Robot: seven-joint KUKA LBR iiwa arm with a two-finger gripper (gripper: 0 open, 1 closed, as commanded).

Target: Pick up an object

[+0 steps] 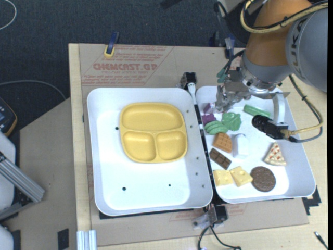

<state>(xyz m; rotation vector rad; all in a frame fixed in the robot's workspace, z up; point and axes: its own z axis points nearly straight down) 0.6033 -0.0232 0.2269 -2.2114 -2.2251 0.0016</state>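
Cables and a connector lay at the near edge of the bench (78, 139), below the two white bins. In the right bin (299, 181) the nearest toy foods were a brown round cookie (264, 178), two yellow cheese pieces (232, 177) and a chocolate bar (219, 159), with a pizza slice (275, 154) off to the right. Just beyond sat a waffle (222, 141), then green leafy pieces (225, 123) and a purple piece (207, 110) by the bin's left wall. The left bin (101, 155) carried a yellow divided plate (153, 130).

Farther back, we saw the gripper (225, 104) lowered over the far left part of the right bin, just above the green and purple pieces. We could not tell how wide its fingers stood, nor whether anything lay between them. We judged the pick not yet done: every object we could see rested in its bin, and the likeliest target was the green or purple piece beneath the gripper. Closing and lifting remained.
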